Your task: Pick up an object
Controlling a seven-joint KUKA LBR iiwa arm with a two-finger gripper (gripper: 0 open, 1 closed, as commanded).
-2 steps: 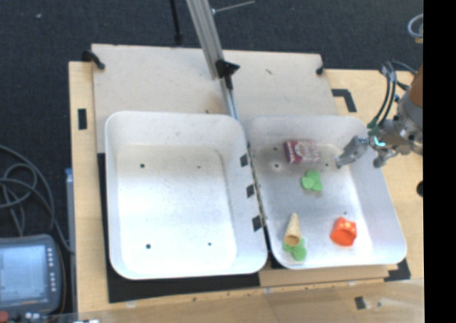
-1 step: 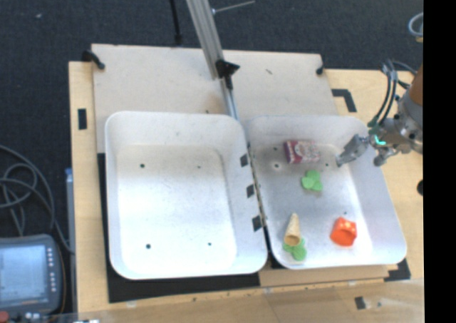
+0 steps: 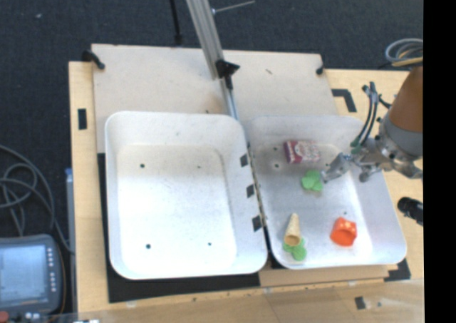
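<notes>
The right bin (image 3: 381,204) holds several small objects. A pink and maroon packet (image 3: 301,151) lies near its back. A small green piece (image 3: 311,182) sits in the middle. At the front are an orange-red block (image 3: 343,232) and a tan cone (image 3: 293,227) with a green blob (image 3: 298,249) at its tip. My gripper (image 3: 350,170) hangs over the right bin's right half, just right of the green piece. It is open, with one finger (image 3: 333,170) close to that piece and nothing between the fingers.
The left bin (image 3: 117,172) sits beside the right one. A slanted metal pole (image 3: 203,18) rises from the bench behind the bins. The arm's orange band (image 3: 408,104) is at the right edge.
</notes>
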